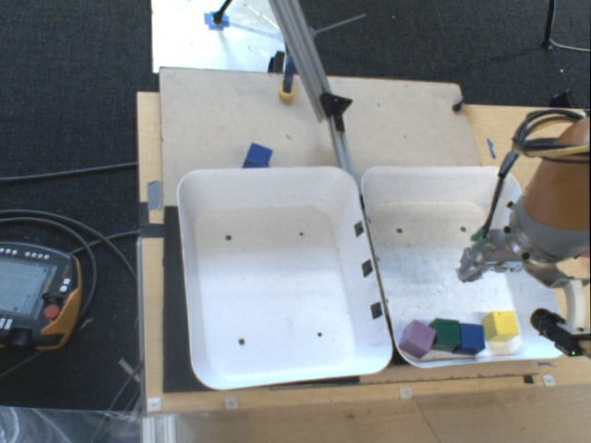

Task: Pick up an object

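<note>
The left bin (277, 275) on the worktop (305, 123) offers nothing to grasp; the blocks sit in a row against the near wall of the right bin (434, 201): purple (417, 337), green (446, 331), blue (471, 339), yellow (500, 326). The claw (473, 268) hangs above and behind them, its opening impossible to judge, so a good try means moving toward that wall, centring over the end-standing yellow block and descending straight.

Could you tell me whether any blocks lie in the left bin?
No, the blocks all sit in the right bin, along its near edge.
</note>
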Motion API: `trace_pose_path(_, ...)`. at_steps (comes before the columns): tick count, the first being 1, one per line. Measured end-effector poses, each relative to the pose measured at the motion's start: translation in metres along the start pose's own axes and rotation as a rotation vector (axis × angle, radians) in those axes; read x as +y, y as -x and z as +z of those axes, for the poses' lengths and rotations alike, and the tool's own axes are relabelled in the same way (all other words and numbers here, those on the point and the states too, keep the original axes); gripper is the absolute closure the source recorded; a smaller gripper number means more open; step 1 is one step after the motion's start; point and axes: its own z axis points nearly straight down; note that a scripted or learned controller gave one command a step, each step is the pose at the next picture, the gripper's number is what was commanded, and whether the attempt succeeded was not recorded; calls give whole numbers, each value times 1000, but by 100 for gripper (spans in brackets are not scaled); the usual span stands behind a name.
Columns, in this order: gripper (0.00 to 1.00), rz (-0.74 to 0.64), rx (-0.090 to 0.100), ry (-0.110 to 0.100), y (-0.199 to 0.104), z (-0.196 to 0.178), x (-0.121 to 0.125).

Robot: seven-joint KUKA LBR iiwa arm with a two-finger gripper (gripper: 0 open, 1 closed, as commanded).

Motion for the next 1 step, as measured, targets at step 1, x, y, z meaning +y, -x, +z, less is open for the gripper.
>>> trace_pose_path(1, 100, -2, -2, 12, 3, -62, -24)
